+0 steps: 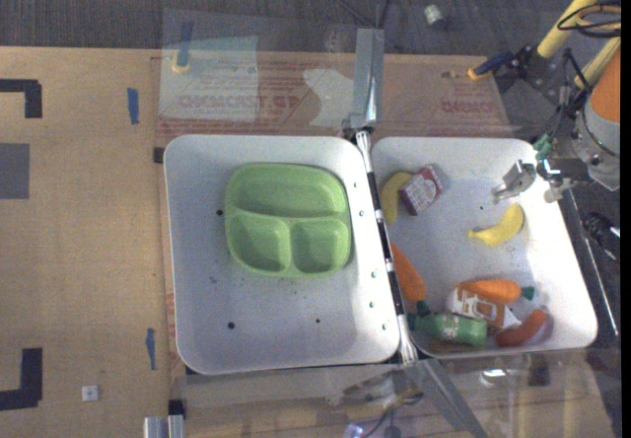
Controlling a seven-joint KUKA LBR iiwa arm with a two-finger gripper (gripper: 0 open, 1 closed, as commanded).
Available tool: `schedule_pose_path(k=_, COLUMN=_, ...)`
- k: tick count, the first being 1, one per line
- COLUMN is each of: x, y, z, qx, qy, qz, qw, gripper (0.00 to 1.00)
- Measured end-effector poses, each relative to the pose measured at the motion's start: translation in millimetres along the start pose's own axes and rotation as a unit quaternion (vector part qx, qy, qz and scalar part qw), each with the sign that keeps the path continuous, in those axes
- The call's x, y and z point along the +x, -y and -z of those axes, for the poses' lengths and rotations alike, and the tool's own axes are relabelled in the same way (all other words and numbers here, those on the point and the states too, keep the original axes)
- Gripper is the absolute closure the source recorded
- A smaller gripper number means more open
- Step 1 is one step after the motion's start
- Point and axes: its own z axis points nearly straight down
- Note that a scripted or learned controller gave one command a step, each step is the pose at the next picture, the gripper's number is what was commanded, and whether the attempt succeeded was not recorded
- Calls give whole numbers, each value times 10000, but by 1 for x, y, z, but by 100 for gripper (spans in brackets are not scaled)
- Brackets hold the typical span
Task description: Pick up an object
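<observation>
Bins sit side by side on the bench, and we start with the left bin, where a green divided plate lies flat in the upper middle. Crossing the divider into the right bin, we find a yellow banana against the left wall with a small dark red packet touching it. Below them an orange carrot lies along the same wall. At the bottom of this bin we see a green bottle, a white and orange packet, a second carrot and a reddish sausage-shaped piece crowded together. A second banana lies alone near the middle right. The gripper hangs just above it, near the right wall; we cannot tell how wide it stands, and we see nothing held in it.
</observation>
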Motion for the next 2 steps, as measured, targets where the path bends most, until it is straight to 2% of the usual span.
schedule_pose_path(k=1, x=-19, y=25, z=-104, qx=-24, qy=-35, qz=9, qw=10000, gripper=0)
schedule_pose_path(k=2, x=-23, y=26, z=-94, qx=-26, qy=-15, qz=-24, qw=10000, gripper=100)
